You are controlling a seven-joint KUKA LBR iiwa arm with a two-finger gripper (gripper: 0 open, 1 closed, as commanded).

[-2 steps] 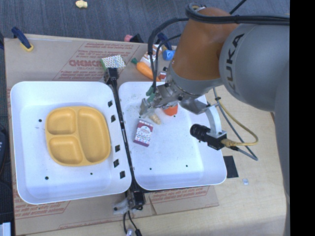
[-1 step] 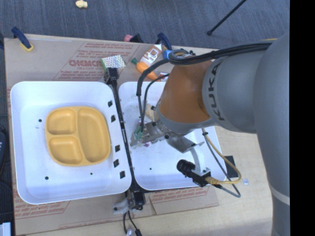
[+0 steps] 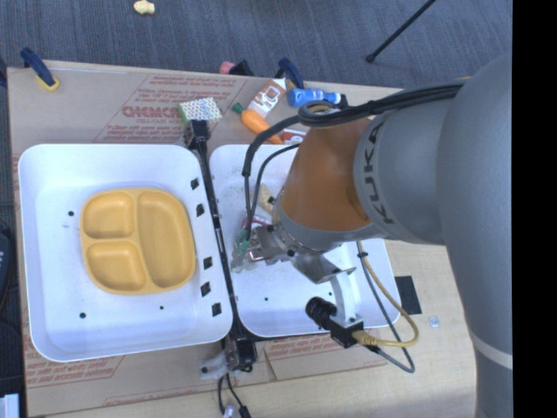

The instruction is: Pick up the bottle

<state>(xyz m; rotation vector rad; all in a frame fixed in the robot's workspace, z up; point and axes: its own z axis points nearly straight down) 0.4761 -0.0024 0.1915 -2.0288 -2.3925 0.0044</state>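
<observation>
Above the right bin, the pincer hangs low, its opening impossible to tell, with the bottle at 12 o'clock outside.

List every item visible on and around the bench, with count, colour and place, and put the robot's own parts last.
shallow white plastic bins: two, white, side by side on the bench
yellow three-compartment plate: one, yellow, in the left bin
orange-and-white bottle: one, lying on the cardboard behind the right bin
small patterned box: one, green-white, behind the bins
blue clamps: at least two, on the bench's far edge
small yellow object: one, on the grey floor
grey arm with orange band: one, over the right bin
gripper: one, low in the right bin
</observation>
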